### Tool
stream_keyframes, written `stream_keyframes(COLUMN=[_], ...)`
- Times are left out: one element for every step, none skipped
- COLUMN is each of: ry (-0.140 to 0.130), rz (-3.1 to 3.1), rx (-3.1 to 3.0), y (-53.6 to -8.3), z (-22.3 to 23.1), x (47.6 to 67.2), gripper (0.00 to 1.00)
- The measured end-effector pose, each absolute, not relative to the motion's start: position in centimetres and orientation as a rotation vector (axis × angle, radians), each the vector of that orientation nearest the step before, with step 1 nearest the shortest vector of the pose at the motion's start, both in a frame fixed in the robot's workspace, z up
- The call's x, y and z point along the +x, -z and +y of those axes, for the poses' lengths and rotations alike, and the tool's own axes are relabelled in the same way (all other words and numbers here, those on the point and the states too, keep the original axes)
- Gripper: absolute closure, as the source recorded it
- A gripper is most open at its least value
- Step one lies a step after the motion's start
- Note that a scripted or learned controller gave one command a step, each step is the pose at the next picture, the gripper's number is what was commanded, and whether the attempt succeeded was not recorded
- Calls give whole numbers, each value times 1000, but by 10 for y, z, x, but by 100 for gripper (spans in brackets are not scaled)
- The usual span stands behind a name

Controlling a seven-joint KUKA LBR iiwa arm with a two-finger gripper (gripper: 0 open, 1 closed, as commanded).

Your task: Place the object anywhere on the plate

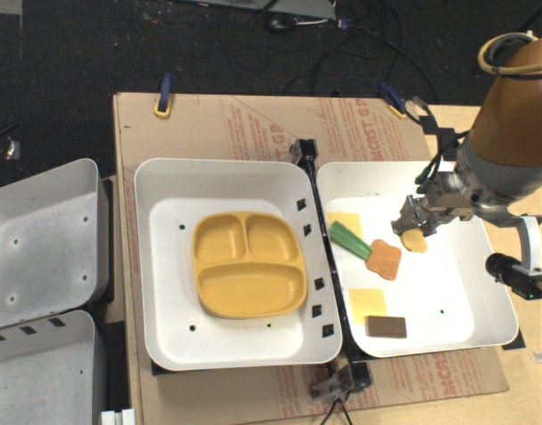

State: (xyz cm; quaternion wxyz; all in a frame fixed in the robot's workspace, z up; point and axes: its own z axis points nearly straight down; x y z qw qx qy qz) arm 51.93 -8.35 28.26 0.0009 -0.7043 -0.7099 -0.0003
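My dark two-finger claw (pixel 415 227) hangs over the right-hand shallow white bin (pixel 483 321), in its upper middle part. Just under the fingertips sits a small pale-yellow rounded piece (pixel 416 241), and it looks pinched between my fingers, though from this slanted height I cannot be sure whether it is truly gripped or merely lying below them. My grey wrist and the orange band (pixel 515 104) above it run off toward two o'clock from the claw.

Around the claw, inside the same bin: at about eight o'clock, just beside the yellow piece, lies an orange, roughly square soft-looking chunk (pixel 384 259). Touching that chunk at its ten o'clock side is a green stubby bar (pixel 349 239), laid diagonally. Partly under the green bar, at nine o'clock from my claw, is a flat pale-yellow square slice (pixel 344 224). At seven o'clock, lower in the bin, lies a second flat yellow square slice (pixel 367 303), and touching its lower edge is a dark brown rectangular block (pixel 386 327).

Well apart at nine o'clock, across the black divider (pixel 324 255) between the bins, the yellow three-compartment plastic plate (pixel 250 265) rests in the middle of the left-hand shallow white bin (pixel 165 237). Both bins stand on a brown cardboard sheet (pixel 244 127).
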Motion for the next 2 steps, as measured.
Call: stream_keyframes(ry=[0, 0], rz=[-2229, -2229], rx=[-2212, -2209], y=[-274, -260], z=[-36, 25], x=[523, 511], gripper=[100, 100])
